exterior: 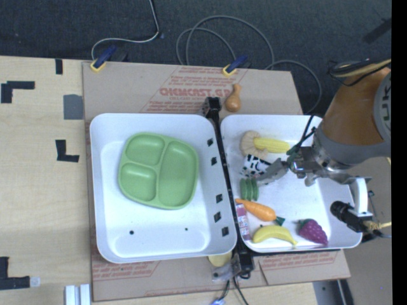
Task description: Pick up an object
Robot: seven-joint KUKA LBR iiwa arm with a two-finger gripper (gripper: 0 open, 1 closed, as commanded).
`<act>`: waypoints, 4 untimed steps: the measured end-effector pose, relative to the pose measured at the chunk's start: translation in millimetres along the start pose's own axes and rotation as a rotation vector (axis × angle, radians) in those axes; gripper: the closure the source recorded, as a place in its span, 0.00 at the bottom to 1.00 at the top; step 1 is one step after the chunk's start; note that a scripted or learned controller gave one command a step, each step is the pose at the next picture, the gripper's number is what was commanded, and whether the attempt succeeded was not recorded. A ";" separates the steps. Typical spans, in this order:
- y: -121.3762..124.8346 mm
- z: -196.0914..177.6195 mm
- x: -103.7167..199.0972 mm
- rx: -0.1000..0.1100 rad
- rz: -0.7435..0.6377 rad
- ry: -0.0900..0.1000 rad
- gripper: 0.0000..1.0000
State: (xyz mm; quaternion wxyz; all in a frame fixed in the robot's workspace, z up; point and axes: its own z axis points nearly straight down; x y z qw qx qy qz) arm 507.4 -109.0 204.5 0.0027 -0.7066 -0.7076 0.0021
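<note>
The gripper (pixel 275 172) hangs low over the toy food to grab 1; open or closed, I cannot tell.

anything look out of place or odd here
One thing: a small tan pear-shaped toy lies on the cardboard behind the right bin, outside both bins, while the other toy foods, such as the corn, carrot and banana, sit inside. Nothing looks spilled or damaged.
</note>
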 end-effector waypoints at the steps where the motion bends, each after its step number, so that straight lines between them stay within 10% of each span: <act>1: 68.1 25.2 43.6 -0.002 -0.006 0.001 0.00; 3: 135.4 118.6 6.4 0.001 0.000 -0.001 0.00; 4: 134.9 111.1 7.0 0.003 -0.002 -0.001 1.00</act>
